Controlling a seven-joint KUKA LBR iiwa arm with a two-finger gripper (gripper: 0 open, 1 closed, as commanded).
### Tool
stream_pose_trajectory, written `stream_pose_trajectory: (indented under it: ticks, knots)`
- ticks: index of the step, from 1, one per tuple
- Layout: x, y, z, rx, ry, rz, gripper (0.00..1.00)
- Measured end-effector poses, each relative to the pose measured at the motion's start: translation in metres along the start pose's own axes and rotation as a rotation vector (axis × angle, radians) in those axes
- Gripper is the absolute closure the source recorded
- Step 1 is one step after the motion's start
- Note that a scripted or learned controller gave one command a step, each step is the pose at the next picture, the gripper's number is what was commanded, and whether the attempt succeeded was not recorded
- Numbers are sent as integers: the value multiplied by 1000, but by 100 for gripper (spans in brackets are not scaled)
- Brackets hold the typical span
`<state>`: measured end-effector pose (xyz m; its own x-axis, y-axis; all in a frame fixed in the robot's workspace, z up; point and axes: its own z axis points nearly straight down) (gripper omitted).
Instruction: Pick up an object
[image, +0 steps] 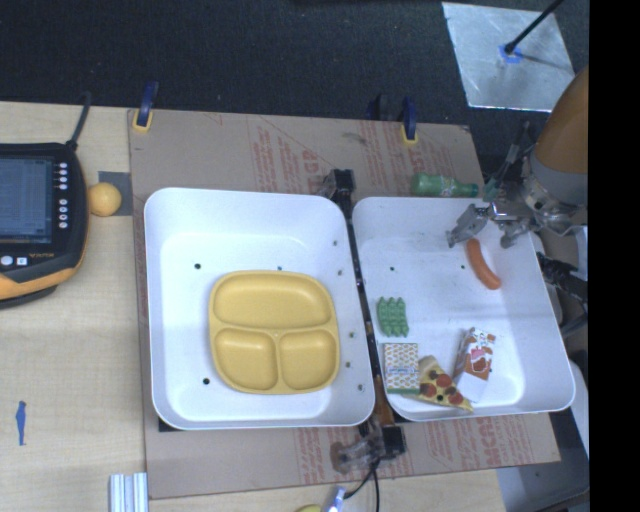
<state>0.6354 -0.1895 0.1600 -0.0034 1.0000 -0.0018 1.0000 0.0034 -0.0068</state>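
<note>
1. The gripper (492, 229) sits over the far right part of the right bin (540, 400), its 2 fingers spread apart with nothing between them. The toy sausage (484, 265) lies just below and between them on the bin floor, so I judge it the likely target, not yet grasped.

2. The left bin (160, 300) holds a yellow divided plate (273, 331) with 3 compartments. It is well apart from the gripper and poses little risk.

3. The sausage lies at a slant, running from upper left to lower right. If the fingers close along its length instead of across it, it could roll or squirt out.

4. It also lies near the bin's right wall. A descent slightly off to the right might catch a finger on that wall.

5. Other pieces sit nearer the front of the bin: a patterned card (401, 365), a toy pizza slice (440, 383), a small printed packet (480, 357) and a green studded block (392, 316). All are well apart from the sausage, so a double pick seems unlikely.

6. Closing too high would only brush the sausage's rounded top.
</note>
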Motion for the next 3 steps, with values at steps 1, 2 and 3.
stream_pose_trajectory:
  ticks: [1,2,3]
  knots:
    - [-23,-84,4,-3,0,-1,0]
    - [-22,-12,32,-4,1,-1,0]
    - [-22,-113,40,-2,2,-1,0]
